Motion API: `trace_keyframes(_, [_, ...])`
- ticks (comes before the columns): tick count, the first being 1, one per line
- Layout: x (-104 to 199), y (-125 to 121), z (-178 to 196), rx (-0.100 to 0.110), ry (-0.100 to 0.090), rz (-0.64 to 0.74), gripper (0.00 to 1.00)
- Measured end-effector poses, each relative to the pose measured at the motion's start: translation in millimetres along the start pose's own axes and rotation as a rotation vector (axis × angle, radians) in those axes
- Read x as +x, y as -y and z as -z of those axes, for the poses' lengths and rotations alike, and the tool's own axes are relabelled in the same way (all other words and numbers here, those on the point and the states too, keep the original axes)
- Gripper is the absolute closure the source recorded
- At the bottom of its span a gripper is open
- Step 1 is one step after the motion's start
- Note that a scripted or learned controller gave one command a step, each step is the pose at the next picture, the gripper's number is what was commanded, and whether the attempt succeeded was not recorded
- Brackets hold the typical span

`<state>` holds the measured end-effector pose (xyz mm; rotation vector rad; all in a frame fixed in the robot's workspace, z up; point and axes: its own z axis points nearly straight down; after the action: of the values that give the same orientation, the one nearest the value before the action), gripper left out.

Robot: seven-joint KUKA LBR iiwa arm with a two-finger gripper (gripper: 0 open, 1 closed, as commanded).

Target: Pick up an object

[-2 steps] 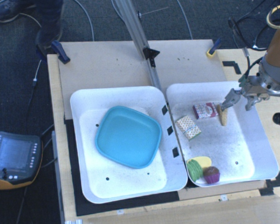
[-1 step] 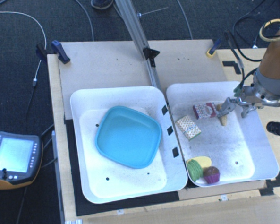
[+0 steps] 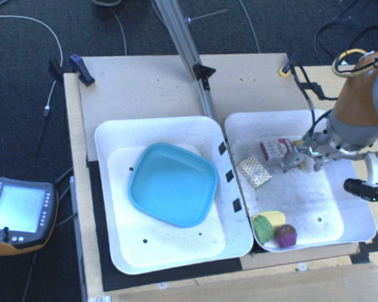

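- From my seat, the gripper [image 3: 294,159] sits low over the right bin [image 3: 321,219], in its upper half, at the end of the grey arm [image 3: 360,105] with the orange band that comes in from the right.
- I cannot tell how far the gripper is spread; the metal parts at its tip blur together, and I see nothing clearly pinched there.
- A small red and white box [image 3: 275,149] lies just left of the gripper tip, very near it or touching; I cannot say which.
- A pale patterned box [image 3: 254,171] lies a little lower and further left, near the bin's left wall, set at a tilt.
- In the bottom left corner of the right bin, three small things crowd together: a green ribbed piece [image 3: 263,228], a yellow piece [image 3: 273,218] behind it, and a purple piece [image 3: 285,236] to the right, all touching or nearly so.
- These three are well apart from the gripper.
- The left bin [image 3: 114,183] holds a light blue square plate [image 3: 173,184], lying flat near its middle and turned at a slight angle to the walls.
- A grey metal pole [image 3: 182,39] runs down from the top toward the gap between the bins.
- A control pendant [image 3: 20,212] with a lit screen lies on the dark floor left of the bench.
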<state>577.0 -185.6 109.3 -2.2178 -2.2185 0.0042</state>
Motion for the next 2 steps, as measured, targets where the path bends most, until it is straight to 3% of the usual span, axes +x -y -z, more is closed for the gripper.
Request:
trace_keyframes(1, [-0.5, -1.9, 14.0, -0.007, 0.002, 0.0, 1.0])
trace_keyframes(2, [3.8, -11.9, 69.0, -0.01, 0.003, 0.001, 1.0])
